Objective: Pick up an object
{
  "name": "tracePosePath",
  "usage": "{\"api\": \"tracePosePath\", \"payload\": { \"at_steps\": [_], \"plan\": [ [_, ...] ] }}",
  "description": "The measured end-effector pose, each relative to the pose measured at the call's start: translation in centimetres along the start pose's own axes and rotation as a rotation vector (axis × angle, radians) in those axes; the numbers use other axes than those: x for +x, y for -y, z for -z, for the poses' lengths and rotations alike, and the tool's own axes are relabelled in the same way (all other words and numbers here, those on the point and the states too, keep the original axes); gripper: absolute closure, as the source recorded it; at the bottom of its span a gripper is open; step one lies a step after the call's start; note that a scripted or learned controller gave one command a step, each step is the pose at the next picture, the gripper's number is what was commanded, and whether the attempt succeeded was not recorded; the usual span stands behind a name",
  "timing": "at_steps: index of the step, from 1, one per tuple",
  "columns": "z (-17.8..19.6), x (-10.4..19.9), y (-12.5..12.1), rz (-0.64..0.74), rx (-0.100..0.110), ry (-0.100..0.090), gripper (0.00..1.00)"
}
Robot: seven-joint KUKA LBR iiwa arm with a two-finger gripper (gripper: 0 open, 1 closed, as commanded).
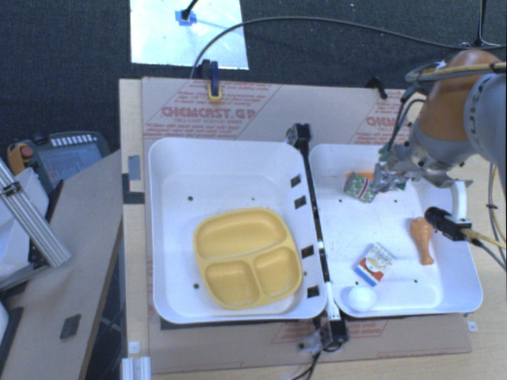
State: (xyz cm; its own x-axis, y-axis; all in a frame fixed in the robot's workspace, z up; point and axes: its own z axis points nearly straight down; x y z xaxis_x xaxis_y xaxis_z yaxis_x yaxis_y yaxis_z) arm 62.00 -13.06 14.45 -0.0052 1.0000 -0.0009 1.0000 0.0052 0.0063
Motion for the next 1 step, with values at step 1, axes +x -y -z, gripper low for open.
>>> {"api": "tracePosePath", "payload": {
  "at_steps": [1],
  "plan": [
    [4.47,0.24,0.13,0.0,0.0,0.0,1.0]
  ]
}}
